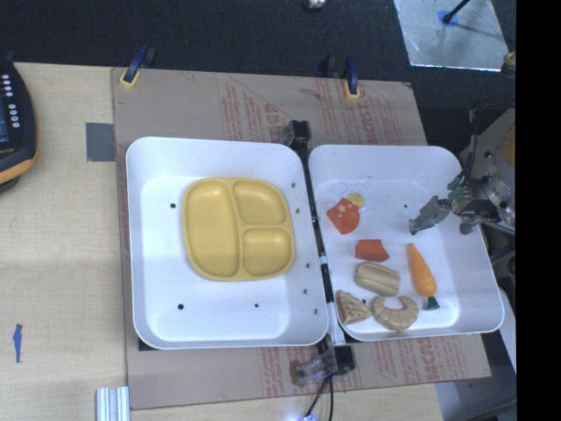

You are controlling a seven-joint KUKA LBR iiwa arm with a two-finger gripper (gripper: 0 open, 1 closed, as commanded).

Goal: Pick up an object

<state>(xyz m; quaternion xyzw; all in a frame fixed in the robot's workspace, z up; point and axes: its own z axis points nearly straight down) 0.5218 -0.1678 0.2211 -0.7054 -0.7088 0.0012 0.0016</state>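
The right bin holds several toy foods: a red strawberry with a small yellow piece behind it, a red-orange chunk, a tan bread roll, an orange carrot, a croissant and a sandwich wedge. My gripper hangs over the right bin's upper right part, just above the carrot's top end and apart from it. Its fingers are open with nothing between them.
The left bin carries a yellow divided plate. A black hinge strip separates the two bins. Clamps hold the cardboard base at the back. A pendant lies at the far left.
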